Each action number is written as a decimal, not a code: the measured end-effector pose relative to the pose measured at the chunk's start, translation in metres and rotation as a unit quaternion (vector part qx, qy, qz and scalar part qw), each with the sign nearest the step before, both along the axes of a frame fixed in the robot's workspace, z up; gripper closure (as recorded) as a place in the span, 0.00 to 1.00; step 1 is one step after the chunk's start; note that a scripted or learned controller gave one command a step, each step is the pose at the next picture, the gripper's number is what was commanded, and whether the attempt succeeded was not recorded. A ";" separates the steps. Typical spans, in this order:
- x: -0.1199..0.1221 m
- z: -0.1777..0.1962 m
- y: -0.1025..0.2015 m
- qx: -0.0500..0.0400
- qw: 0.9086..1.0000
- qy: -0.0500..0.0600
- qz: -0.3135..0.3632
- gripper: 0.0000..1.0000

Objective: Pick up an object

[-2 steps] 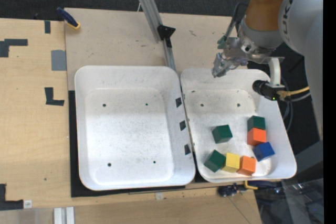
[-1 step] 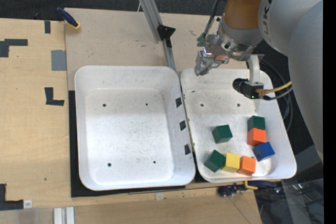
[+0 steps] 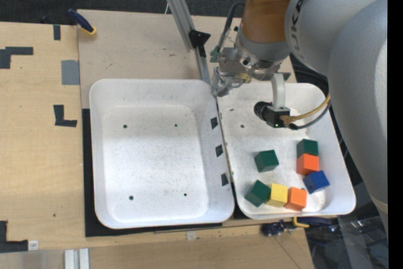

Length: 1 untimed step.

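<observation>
End effector seemingly at right bin edge

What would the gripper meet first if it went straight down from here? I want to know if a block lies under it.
Probably bare floor of the right bin, not a block; depth is unclear.

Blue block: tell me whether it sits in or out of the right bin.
In. The blue block lies on the right bin floor, beside an orange block.
</observation>
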<state>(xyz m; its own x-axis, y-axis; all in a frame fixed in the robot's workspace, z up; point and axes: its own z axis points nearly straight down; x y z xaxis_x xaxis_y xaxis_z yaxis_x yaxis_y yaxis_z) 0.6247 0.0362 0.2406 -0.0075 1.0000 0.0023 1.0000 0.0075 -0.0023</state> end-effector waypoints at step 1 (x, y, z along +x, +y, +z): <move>-0.017 -0.006 0.050 0.000 1.000 0.001 -0.001 1.00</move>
